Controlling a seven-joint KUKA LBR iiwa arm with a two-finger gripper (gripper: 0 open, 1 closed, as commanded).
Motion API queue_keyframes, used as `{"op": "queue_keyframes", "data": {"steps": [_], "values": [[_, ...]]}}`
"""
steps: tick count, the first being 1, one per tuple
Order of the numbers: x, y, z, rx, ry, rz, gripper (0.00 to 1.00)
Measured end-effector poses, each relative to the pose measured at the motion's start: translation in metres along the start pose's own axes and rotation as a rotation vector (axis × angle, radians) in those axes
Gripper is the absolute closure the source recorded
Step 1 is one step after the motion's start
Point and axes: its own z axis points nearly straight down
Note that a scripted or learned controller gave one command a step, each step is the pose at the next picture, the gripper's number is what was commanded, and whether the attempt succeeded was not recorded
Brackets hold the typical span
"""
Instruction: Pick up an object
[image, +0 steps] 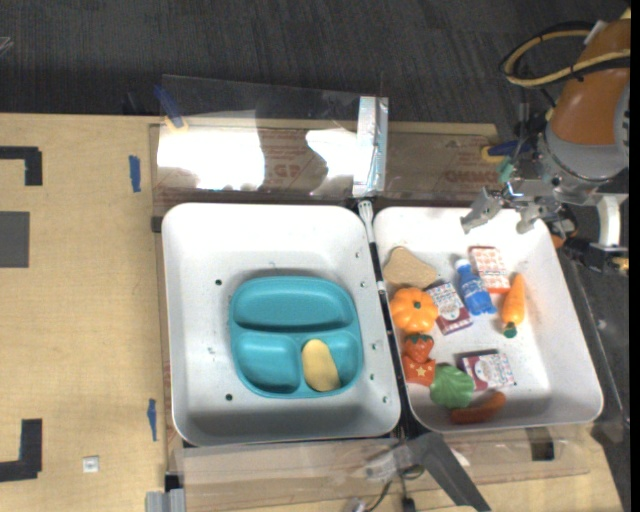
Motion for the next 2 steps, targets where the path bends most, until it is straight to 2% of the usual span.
{"op": "queue_keyframes", "data": {"steps": [1,2], "values": [[-0.010,-0.013,0.097,-0.003,-0.002,-0.068,0.00],[-0.015,-0.054,0.103,-0.031,-0.009,-0.112,0.00]]}}
